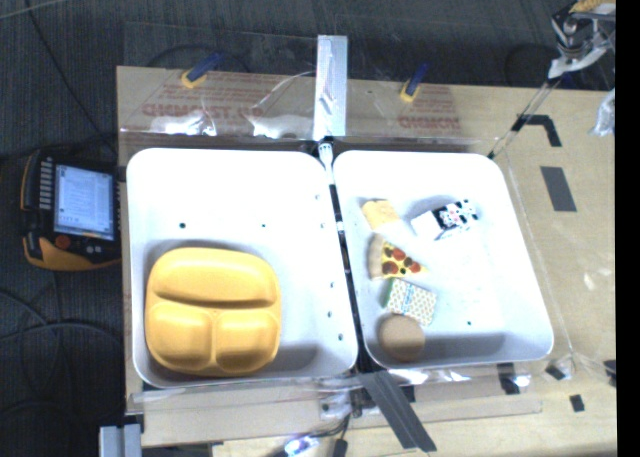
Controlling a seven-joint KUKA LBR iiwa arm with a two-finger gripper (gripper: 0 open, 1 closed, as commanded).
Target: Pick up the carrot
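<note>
Two shallow white bins side by side on the worktop [580, 275], touching along a dark centre seam. In the left bin [230, 185], toward 7 o'clock, a big yellow loaf-shaped block [212, 307], close to the near wall.

In the right bin [500, 275], a cluster of small things in its left half. At 11 o'clock of the cluster, a pale tan-orange piece [380, 213]; possibly the carrot, too small to say for sure. At 2 o'clock, a white toy with black patches [455, 216]. In the middle, a pizza-slice toy [397, 261]. Just below, a green-patterned packet [411, 301], tilted. At 6 o'clock, against the near wall, a round brown lump [402, 336].

Left of the bins, at 9 o'clock, an orange-edged handheld screen [72, 207] on the dark floor.

End effector state: cannot tell, apart or together.
</note>
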